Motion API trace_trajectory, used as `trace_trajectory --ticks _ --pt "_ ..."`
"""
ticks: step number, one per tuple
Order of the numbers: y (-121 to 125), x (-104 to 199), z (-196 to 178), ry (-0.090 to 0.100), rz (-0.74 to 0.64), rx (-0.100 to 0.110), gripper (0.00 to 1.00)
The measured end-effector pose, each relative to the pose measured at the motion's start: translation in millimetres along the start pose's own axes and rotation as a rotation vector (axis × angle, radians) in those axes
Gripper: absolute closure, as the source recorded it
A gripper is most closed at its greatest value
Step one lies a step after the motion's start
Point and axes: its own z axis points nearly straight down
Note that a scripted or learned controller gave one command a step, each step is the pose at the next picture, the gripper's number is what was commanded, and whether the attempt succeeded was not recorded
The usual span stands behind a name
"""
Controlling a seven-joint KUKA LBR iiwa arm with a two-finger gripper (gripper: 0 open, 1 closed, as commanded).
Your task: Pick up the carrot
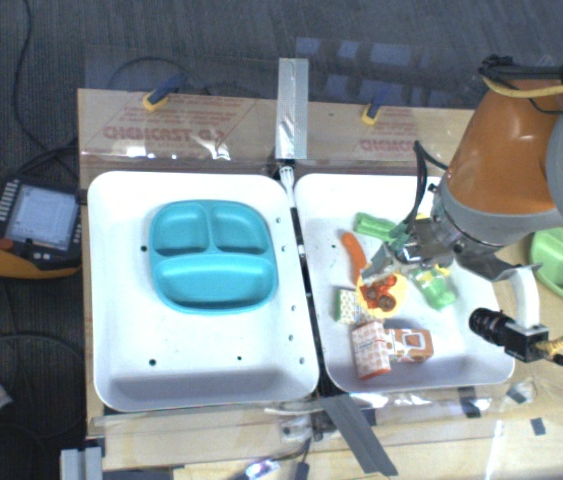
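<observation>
The carrot (354, 252) is a small orange stick with a green top, lying lengthwise in the left part of the right bin (481, 368). My gripper (393, 260) hangs low over the middle of that bin, just right of the carrot. It is above a round orange and red toy (379, 292). Nothing can be seen held in it.
A teal divided plate (211, 253) lies in the left bin (121, 368). Around the carrot are a green leafy piece (373, 226), a green block (437, 288), a small green and white box (348, 305) and a red and white carton (371, 349). A handheld pendant (29, 230) rests far left.
</observation>
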Motion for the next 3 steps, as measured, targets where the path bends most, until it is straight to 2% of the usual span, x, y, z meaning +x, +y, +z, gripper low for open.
trace_trajectory --ticks 1,2,3 --pt "6.6 37.7 -128.0 -0.001 0.269 -0.001 1.00" --pt "6.5 37.4 -128.1 -0.001 0.270 -0.001 0.00" --pt "20.6 8.7 4.3 0.002 0.153 0.003 0.00"
